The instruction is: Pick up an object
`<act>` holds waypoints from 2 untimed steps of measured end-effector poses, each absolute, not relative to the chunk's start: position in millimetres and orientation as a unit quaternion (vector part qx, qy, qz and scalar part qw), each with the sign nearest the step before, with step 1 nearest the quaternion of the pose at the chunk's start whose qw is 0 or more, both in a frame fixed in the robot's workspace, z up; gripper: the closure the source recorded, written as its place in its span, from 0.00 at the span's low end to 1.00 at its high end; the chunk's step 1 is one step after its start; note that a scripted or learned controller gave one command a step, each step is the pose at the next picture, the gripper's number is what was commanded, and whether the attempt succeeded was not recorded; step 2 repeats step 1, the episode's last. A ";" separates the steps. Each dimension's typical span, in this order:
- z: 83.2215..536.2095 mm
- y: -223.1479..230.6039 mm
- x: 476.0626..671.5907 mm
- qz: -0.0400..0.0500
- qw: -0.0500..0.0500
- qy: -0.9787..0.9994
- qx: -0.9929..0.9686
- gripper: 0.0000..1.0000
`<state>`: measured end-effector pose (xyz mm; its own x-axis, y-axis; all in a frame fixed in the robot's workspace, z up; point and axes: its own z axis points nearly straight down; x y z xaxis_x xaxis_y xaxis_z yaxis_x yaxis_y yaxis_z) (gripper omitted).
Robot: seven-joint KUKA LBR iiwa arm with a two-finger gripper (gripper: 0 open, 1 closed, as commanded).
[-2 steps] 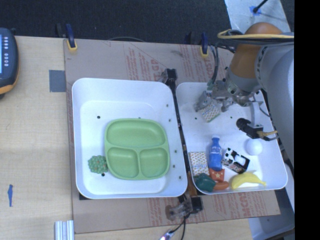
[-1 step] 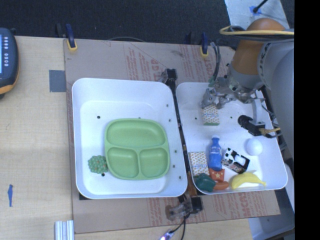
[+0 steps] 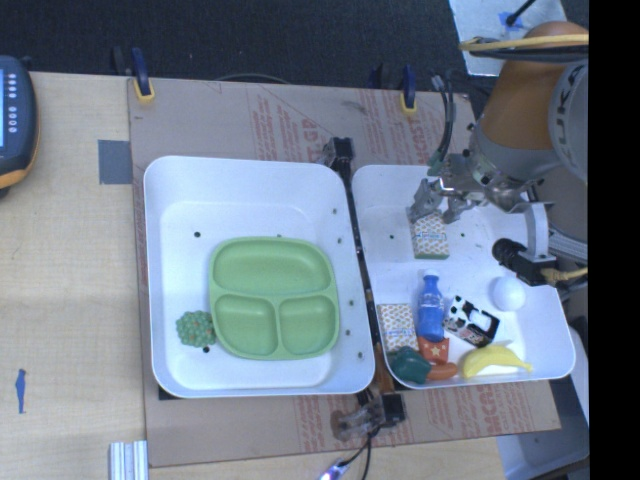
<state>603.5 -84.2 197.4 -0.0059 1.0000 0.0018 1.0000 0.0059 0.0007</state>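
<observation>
At the six o'clock end of the right bin (image 3: 560,320) lie the yellow banana (image 3: 496,361), an orange piece (image 3: 437,351) and a dark green piece (image 3: 408,366), bunched together. Just above them the blue bottle (image 3: 430,308) lies along the bin, with a patterned packet (image 3: 396,320) at its nine o'clock and a black-and-white toy (image 3: 471,318) at its three o'clock. A white ball (image 3: 507,293) sits beyond the toy. Farther up, a second patterned packet (image 3: 430,236) lies right under my gripper (image 3: 436,204), which hangs over the bin's twelve o'clock part; I cannot tell whether my fingers are spread or pressed together, and I see nothing pinched. In the left bin (image 3: 170,268) rests a green divided plate (image 3: 272,296), with a bumpy green ball (image 3: 195,328) touching its eight o'clock edge.
</observation>
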 end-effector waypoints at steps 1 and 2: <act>227.2 -38.8 560.7 0.000 0.002 -0.710 -0.704 1.00; 227.2 -38.8 560.7 0.000 0.002 -0.710 -0.704 1.00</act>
